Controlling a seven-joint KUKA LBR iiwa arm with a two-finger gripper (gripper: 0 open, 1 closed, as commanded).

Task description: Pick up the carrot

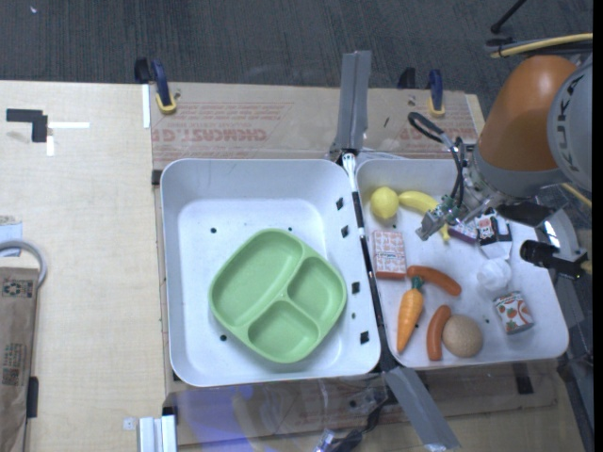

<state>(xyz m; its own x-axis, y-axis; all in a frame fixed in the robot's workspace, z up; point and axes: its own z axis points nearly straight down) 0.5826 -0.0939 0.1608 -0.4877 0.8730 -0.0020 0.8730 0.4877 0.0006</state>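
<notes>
Carrot [409,316] isn't grabbed yet, it lies in the right bin [551,345] below and a bit left of the gripper [439,222], well apart; can't tell how the gripper is set, so reach and grab remain

Even, diffuse overhead light fills the scene; no single lamp direction stands out. The two white bins, left [179,281] and right [551,332], are the brightest surfaces and are close to washed out on their floors, with soft grey shading along the inner walls. The green plate [276,297] casts only a faint, short shadow. The dark floor [283,17] at the top is dim and slightly grainy. A bluish glare patch lies on clear plastic [254,412] at the bottom edge. Focus is moderate overall; small labels are unreadable, and the arm [532,111] at right looks soft.
</notes>
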